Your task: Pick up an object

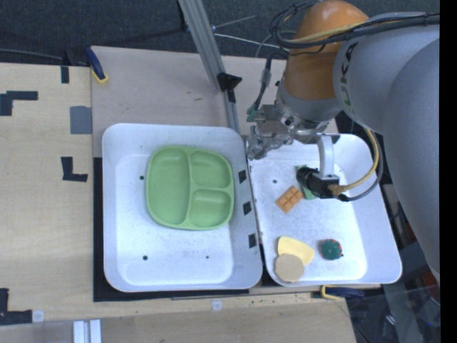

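No brand or legible writing shows on any object; partial black letters on the grey arm (pixel 400 84) cannot be read. The claw (pixel 258 147) hangs over the far-left corner of the right bin (pixel 378 263), close to the divide between the bins, and whether it is apart or together I cannot tell. In that bin, a tan waffle piece (pixel 288 199) lies mid-floor with bare room around it, a yellow wedge (pixel 298 249) touching a tan disc (pixel 289 267) near the front rim, a small green-and-red item (pixel 330 249) just beside them, while the left bin (pixel 121 263) holds a green divided plate (pixel 190 188).
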